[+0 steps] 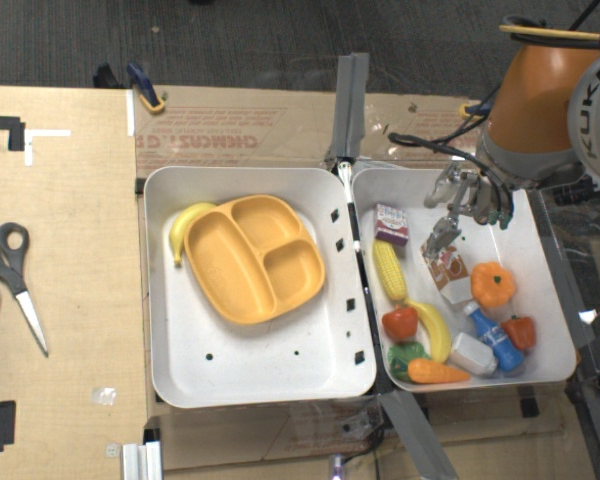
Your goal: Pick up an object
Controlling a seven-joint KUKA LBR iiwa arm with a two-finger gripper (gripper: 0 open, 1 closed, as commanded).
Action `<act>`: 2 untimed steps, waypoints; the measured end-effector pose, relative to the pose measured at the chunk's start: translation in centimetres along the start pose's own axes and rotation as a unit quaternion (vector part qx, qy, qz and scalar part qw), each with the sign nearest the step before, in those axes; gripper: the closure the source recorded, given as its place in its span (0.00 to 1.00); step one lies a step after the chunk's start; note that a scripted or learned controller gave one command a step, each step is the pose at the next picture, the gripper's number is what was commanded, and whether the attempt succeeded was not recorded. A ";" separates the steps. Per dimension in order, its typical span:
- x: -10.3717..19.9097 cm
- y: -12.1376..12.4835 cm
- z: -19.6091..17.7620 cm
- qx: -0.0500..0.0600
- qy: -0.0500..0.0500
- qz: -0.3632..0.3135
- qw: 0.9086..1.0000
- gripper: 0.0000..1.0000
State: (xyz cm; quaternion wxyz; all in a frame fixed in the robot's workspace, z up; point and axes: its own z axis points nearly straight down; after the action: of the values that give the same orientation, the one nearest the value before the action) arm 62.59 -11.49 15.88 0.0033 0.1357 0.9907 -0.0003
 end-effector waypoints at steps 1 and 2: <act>5.1 -1.8 6.3 -0.001 -0.002 0.052 0.999 0.00; 9.3 -0.6 6.5 0.000 0.002 0.094 0.996 0.00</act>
State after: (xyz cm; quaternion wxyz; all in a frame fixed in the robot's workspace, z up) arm 53.52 -9.56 9.29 0.0019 0.2277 0.9737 0.0006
